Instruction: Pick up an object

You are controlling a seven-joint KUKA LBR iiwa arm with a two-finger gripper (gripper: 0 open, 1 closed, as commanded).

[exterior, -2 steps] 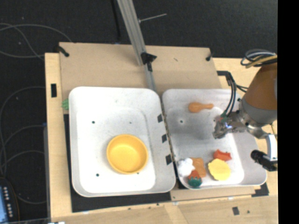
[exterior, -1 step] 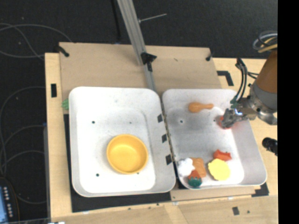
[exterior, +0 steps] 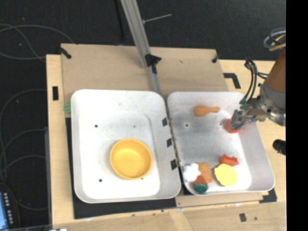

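Note:
My gripper (exterior: 237,121) reaches in from the right and hangs low over the right bin (exterior: 211,143), near its right wall. A small red object (exterior: 231,127) lies right under the fingertips, partly hidden by them. An orange drumstick-shaped toy (exterior: 206,110) lies to the gripper's left near the bin's back. Along the front of the same bin sit a yellow round piece (exterior: 225,175), a red piece (exterior: 229,160), an orange piece (exterior: 206,173), a white piece (exterior: 191,171) and a green piece (exterior: 200,188).
The left bin (exterior: 96,114) holds a yellow bowl (exterior: 130,158). A grey metal pole (exterior: 137,28) slants in from the top to the gap between the bins. Cables (exterior: 252,81) hang beside the arm at the right.

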